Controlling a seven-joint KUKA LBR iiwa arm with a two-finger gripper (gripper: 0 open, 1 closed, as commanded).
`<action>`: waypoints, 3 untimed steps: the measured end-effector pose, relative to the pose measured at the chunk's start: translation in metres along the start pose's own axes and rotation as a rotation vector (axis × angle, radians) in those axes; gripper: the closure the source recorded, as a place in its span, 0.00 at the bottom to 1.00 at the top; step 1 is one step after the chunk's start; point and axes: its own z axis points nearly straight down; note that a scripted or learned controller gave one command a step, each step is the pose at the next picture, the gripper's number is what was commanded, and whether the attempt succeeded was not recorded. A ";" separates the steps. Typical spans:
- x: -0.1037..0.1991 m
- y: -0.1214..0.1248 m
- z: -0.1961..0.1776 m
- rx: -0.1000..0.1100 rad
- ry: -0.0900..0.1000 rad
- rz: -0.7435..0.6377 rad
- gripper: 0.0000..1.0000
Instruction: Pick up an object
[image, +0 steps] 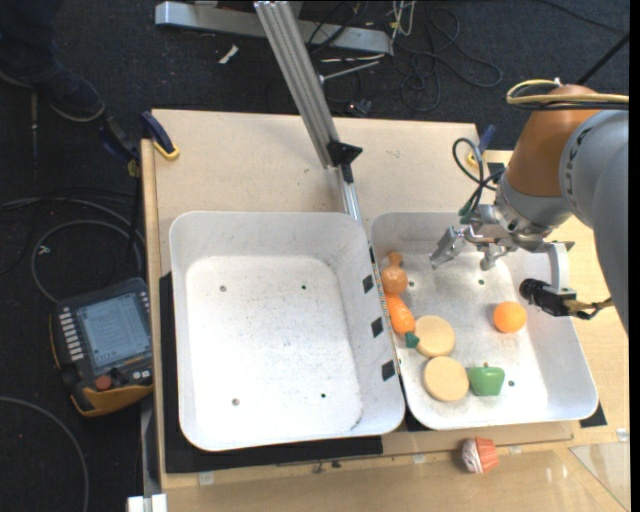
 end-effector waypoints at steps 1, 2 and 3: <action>0.001 0.000 0.025 -0.003 -0.001 -0.001 0.00; 0.001 0.001 0.013 -0.007 -0.001 -0.001 1.00; -0.008 0.006 -0.045 -0.013 -0.003 0.000 1.00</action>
